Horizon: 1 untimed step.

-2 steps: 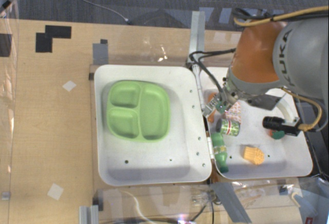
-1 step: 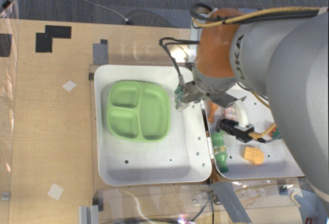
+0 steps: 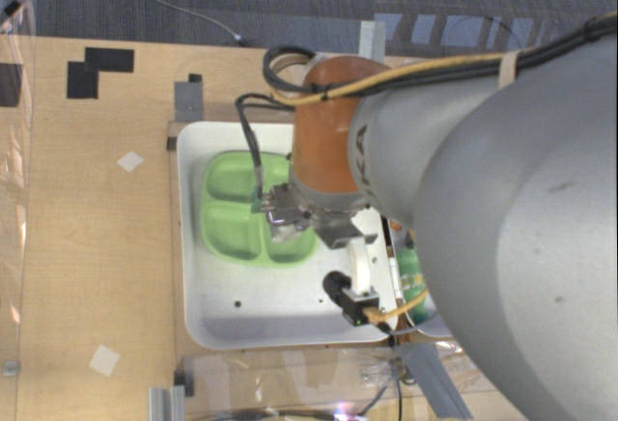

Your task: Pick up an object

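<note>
Going L to R: bare wooden bench w/ black tape marks and small pale squares, then the left white bin. In it sits a green divided tray, a light green plastic dish w/ compartments, lying flat in the bin's upper left part. That's the only obvious pick candidate in view. The gripper is down right over the tray's right edge, touching or just above it; can't say which. Behind it the orange band and the big grey arm cover most of the right side.

Progress, as a judgement: the reach looks done, the grasp is unconfirmed, the lift not yet done. The tray reads as resting on the bin floor, not raised.

Hard to make out: wrist hardware blocks the tips, so whether they're spread or clamped I cannot tell. The tray's right part is covered by the gripper. The right bin is mostly under the arm; a green thing peeks out there, ID unclear. A black part w/ cabling hangs below the wrist.
</note>
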Motion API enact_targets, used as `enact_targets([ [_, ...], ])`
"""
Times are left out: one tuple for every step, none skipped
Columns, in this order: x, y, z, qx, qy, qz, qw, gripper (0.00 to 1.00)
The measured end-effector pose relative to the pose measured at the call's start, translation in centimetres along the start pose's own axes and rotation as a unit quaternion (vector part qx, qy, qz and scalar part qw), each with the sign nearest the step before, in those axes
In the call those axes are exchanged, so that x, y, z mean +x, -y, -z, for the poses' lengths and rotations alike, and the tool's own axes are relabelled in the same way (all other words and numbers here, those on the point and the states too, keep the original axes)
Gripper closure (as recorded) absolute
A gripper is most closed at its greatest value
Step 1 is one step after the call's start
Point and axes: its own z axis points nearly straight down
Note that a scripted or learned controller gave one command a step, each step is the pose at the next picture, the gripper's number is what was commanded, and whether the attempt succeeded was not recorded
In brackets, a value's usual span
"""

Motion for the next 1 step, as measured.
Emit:
enact_targets([
  [-0.51, 1.55, -8.27, -0.016, -0.003, -0.166, 0.9859, 1.00],
])
